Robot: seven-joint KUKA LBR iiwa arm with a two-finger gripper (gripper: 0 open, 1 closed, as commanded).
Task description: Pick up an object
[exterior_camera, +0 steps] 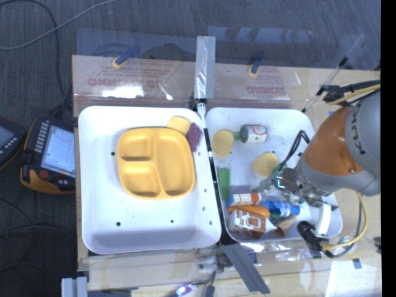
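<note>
Two white bins side by side on the bench. Left bin (99,228) has a yellow divided tray (156,161) near its middle, a small yellow piece (179,124) and a purple item (195,136) at the tray's upper right corner. Right bin (260,114) holds clutter: a yellow cup-like object (223,142), a small can (253,133) lying on its side just beside it, a yellow rounded object (265,163), a green item (223,179) along the left wall, a red-and-white tube (245,198), an orange packet (249,221), a blue-capped bottle (283,211). Arm (337,150) reaches in from right, gripper (286,182) low over the bin's right half, just above the bottle, beside the yellow rounded object; cannot tell if open or closed, nothing visibly gripped
</note>
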